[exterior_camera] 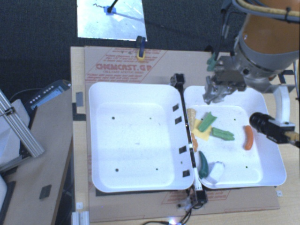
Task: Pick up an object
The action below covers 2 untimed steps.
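Red "CHEMCAST GP" lettering marks the board.

a bench carries a printed cardboard sheet; on the sheet, two shallow white bins sit side by side, left bin touching right bin.

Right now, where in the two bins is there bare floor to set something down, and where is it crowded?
The left bin shows bare floor wall to wall. In the right bin, the patch below the orange piece toward the near right corner is free. Crowded: its left side by the divider, with green pieces, yellow piece and dark green item. The gripper hangs over its far-left part.
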Motion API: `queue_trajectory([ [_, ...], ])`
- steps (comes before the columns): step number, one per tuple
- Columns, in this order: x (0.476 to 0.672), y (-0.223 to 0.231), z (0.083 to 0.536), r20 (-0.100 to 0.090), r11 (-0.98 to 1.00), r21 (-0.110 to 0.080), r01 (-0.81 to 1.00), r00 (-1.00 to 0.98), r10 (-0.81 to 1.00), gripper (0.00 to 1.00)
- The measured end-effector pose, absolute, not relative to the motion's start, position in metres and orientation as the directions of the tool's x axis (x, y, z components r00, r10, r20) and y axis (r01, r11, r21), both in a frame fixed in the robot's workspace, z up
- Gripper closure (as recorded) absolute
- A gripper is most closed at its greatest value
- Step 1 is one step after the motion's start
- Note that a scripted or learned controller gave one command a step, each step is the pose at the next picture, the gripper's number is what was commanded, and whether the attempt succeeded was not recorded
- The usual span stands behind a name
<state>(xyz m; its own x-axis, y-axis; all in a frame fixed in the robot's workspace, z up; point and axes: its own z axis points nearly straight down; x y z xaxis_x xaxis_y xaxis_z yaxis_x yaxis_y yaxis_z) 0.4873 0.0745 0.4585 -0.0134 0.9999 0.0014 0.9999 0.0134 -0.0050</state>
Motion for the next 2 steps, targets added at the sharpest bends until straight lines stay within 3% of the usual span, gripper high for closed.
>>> queue_trajectory([
  [2, 0.487, 0.042, 0.463, 0.000, 0.000, 0.004, 1.000, 0.000, 1.000, 1.00],
])
